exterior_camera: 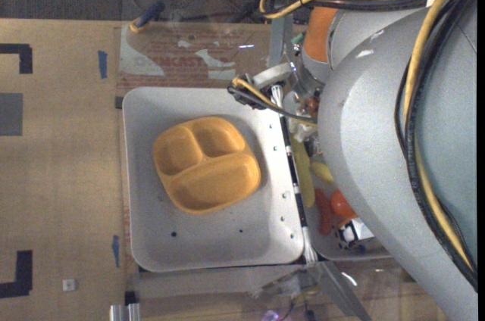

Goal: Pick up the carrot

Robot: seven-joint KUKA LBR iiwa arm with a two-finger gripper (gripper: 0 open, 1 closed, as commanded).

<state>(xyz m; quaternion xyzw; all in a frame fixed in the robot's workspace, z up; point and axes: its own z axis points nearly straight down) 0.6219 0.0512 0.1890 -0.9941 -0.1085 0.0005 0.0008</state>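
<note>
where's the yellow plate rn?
Camera view: the yellow plate lies in the left bin, about mid-bin, left of the arm.

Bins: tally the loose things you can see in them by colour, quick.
Yellow-orange: 1, the divided plate in the left bin.
Yellow: 1, a long item at the right bin's edge, partly under the arm.
Orange-red: 1, an item beside it, possibly the carrot, mostly hidden.
Total: 3 visible.
</note>
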